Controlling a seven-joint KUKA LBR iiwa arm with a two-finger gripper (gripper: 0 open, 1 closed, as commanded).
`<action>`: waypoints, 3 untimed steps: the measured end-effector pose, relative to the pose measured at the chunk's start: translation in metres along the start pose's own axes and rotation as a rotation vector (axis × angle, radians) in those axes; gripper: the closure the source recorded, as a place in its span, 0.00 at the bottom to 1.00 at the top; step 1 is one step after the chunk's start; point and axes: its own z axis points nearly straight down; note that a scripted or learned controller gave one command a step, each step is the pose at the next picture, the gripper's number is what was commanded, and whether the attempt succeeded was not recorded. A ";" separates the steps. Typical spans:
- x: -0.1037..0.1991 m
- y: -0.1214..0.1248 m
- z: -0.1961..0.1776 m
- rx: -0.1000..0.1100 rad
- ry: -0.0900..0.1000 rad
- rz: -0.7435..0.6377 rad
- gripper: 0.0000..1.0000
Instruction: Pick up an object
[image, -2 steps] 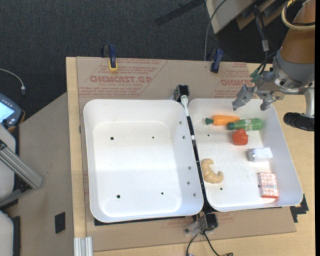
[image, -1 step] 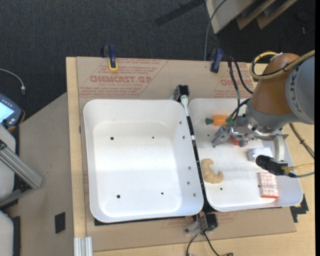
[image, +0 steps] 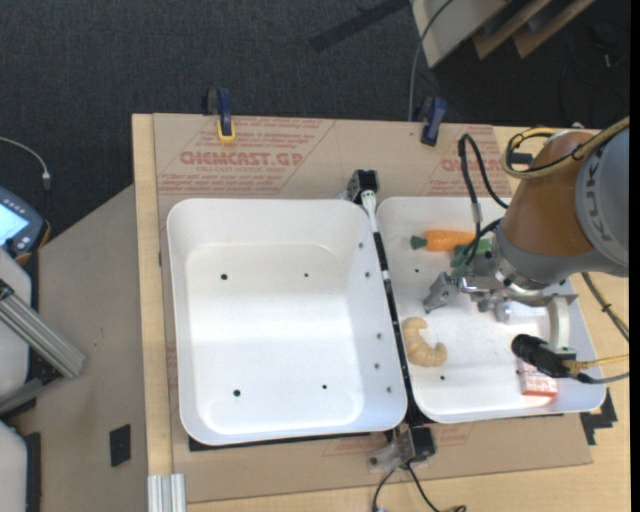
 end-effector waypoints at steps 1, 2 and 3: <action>-0.001 0.002 -0.011 -0.007 -0.002 0.001 1.00; -0.001 0.003 -0.021 -0.009 -0.003 0.001 1.00; -0.001 0.003 -0.031 -0.012 -0.004 0.001 1.00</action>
